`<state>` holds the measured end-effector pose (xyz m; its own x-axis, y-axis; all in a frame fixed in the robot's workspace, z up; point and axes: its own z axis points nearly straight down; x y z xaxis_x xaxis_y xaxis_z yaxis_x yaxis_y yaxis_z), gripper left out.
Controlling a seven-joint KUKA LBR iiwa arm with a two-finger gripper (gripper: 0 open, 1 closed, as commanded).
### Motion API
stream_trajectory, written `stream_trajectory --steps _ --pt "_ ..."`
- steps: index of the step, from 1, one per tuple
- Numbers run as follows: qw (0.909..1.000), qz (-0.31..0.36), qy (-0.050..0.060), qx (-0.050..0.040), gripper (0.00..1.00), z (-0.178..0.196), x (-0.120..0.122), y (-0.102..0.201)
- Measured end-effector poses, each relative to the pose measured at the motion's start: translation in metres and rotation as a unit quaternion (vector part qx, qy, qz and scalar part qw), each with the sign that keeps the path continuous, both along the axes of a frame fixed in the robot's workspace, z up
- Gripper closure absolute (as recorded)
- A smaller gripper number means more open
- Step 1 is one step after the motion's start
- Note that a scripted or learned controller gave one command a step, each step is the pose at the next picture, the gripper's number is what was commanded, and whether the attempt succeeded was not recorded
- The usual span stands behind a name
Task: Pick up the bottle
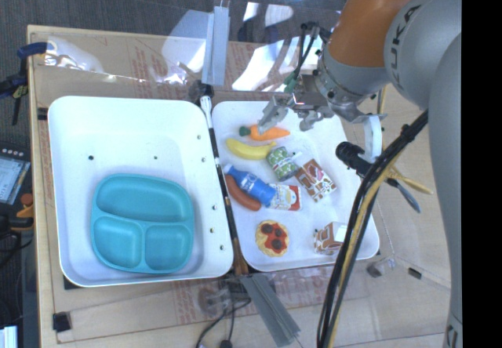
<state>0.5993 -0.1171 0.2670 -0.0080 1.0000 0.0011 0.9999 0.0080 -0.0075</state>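
Note:
The bottle [252, 185] is blue with a white label and lies on its side in the middle of the right bin [357, 248], between a red sausage [242, 194] and a small red packet [288, 197]. My gripper [289, 117] hangs over the back of that bin, just above an orange carrot [270, 134]. Its two fingers are spread open with nothing between them. The bottle lies well in front and to the left of the gripper, apart from it.
The right bin also holds a banana [249, 150], a green can [281, 161], a small box [315, 180], a toy pizza [272, 237] and another box [328, 238]. A teal divided tray [144, 222] sits in the left bin [70, 123]. A black cable [357, 205] hangs over the right bin's edge.

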Motion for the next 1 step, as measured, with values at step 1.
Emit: stream_trajectory --steps 1 --pt "0.9997 -0.023 0.000 -0.0006 0.00 -0.1495 0.0094 -0.0295"
